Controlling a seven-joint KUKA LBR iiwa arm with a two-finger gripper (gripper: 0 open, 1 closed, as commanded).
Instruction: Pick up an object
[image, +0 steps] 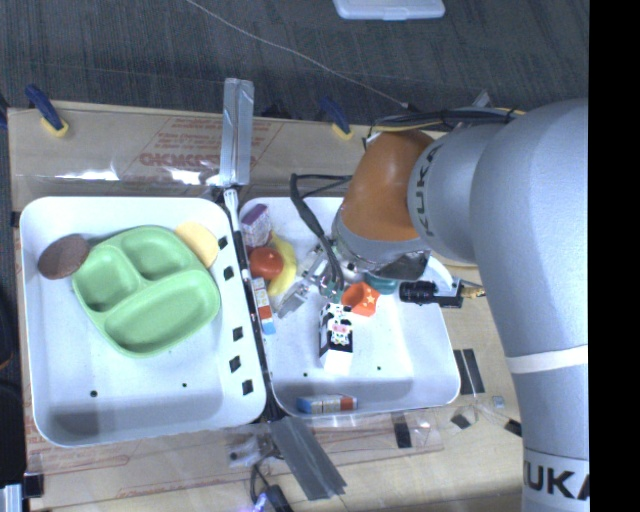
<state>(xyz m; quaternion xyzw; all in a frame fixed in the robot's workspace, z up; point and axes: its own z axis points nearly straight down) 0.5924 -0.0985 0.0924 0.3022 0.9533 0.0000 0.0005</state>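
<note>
My gripper (312, 278) is low in the right bin (430, 380), under the grey arm with the orange band. It hangs just right of a yellow banana (286, 264) and a red tomato (265, 262), close to or touching the banana. To its right lies a small orange-red object (359, 298). A black-and-white cow-patterned box (338, 332) lies just in front of it. A purple and white item (256, 222) sits at the bin's back left corner. I see nothing lifted off the bin floor.
A thin tube (325, 404) lies along the right bin's front wall. The left bin (120, 400) holds a green divided plate (150, 285), a brown object (62, 255) and a yellow piece (198, 240). The arm's bulk covers the right bin's back right.
</note>
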